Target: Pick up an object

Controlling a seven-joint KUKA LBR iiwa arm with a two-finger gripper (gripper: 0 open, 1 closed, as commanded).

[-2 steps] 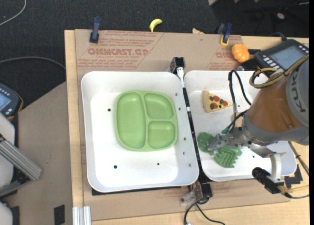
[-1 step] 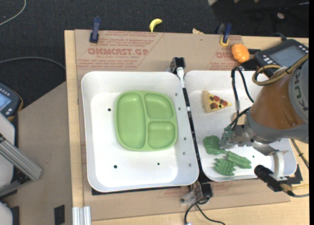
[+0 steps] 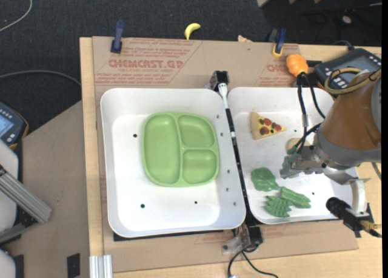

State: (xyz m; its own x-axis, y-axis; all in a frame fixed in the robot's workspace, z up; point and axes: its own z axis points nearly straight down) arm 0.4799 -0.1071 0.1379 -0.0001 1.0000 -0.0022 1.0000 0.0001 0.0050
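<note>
In the right bin lie a pizza slice, a flat green leaf piece and a darker green leafy toy. My gripper hangs low over the right bin, just right of the leaf piece and above the leafy toy. The arm's orange band covers the bin's right part. A small pale object peeks out beside the wrist. I see nothing clearly held between the fingers.
The left bin holds a green divided plate. A black divider strip runs between the bins. An orange toy and a yellow banana lie on the cardboard behind the bins. Blue clamps grip the back edge.
</note>
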